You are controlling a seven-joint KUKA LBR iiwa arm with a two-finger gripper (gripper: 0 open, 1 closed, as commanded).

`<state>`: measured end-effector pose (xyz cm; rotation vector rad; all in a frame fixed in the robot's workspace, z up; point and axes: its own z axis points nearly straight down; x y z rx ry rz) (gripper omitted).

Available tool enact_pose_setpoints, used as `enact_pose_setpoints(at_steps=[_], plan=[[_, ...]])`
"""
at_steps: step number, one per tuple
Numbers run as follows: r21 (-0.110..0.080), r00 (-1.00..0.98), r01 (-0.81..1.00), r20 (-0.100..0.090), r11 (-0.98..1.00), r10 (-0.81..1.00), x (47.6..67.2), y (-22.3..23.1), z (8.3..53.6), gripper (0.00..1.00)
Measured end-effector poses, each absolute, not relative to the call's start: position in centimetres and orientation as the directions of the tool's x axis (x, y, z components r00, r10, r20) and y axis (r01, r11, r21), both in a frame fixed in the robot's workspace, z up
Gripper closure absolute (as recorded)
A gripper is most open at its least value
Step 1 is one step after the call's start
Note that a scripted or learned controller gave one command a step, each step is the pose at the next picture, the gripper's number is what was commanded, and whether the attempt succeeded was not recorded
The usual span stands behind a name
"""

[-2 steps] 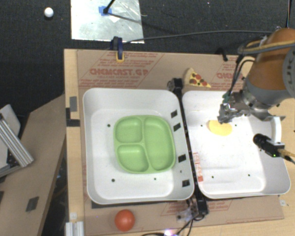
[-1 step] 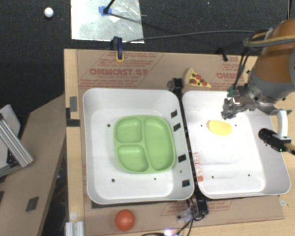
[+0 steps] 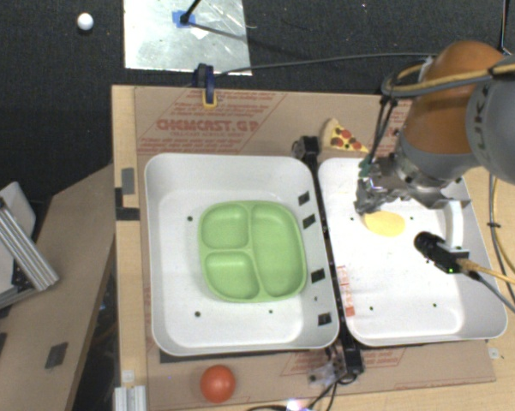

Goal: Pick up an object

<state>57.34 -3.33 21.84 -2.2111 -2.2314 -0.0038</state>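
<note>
Count: two white bins, side by side on the counter [image 3: 231,120]. One green plate, one yellow oval piece, one toy pizza slice, one red-orange ball, one small white ball, one blue clamp. Left bin [image 3: 167,229] holds the green plate [image 3: 251,251], which has three compartments, all bare, and lies flat about mid-bin. Right bin [image 3: 403,302] holds the yellow oval piece [image 3: 384,223], lying flat in the far half, nearer the wall shared with the left bin than the outer wall. The arm [image 3: 463,101] reaches in over the right bin's far corner. The gripper [image 3: 373,198] is low over the bin floor at the yellow piece's far-left edge. Cannot tell whether it is released or clenched, nor whether it touches the piece. Toy pizza slice [image 3: 343,135] is outside the bins, on the counter just beyond the right bin's far rim. Red-orange ball [image 3: 217,383] is on the counter in front of the left bin's near rim. Blue clamp [image 3: 206,82] is at the counter's far edge. White ball [image 3: 86,21] is well apart, on the dark surface far left.
</note>
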Motion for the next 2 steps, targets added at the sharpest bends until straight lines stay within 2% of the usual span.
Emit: enact_pose_setpoints(at_steps=[2], plan=[[0.000,-0.010,1.000,0.002,0.010,1.000,54.8,6.3,21.2,1.00]])
